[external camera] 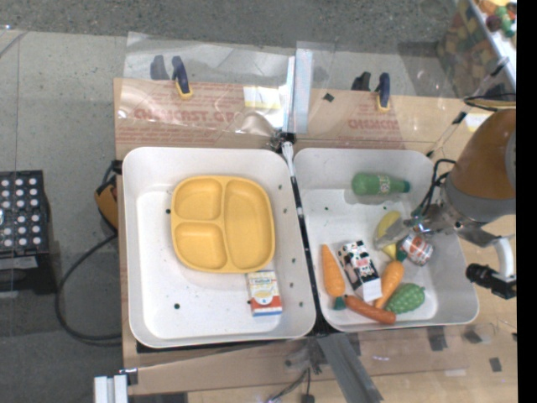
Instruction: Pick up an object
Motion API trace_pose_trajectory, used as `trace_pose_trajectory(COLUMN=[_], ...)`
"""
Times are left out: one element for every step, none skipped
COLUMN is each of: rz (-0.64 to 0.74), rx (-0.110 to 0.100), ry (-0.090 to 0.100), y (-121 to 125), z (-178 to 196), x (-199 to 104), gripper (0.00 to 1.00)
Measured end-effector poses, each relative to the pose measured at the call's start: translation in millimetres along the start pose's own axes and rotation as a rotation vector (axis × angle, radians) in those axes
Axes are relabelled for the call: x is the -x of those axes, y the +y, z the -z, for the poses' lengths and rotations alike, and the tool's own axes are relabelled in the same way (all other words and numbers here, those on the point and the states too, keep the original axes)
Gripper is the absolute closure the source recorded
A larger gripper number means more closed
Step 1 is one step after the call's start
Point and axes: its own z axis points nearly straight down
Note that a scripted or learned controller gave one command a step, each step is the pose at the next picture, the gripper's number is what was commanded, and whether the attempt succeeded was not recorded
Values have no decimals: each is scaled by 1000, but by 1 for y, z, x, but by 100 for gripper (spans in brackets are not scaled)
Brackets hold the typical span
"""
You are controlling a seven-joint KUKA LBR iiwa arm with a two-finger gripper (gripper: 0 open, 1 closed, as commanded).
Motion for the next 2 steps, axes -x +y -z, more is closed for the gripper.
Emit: trace_pose_trajectory(rz=[-4, -99], rx=[1, 1], ry=[-1, -2], y=[-1, 27], z=[10, 101], x=[2, -34], gripper=[100, 100])
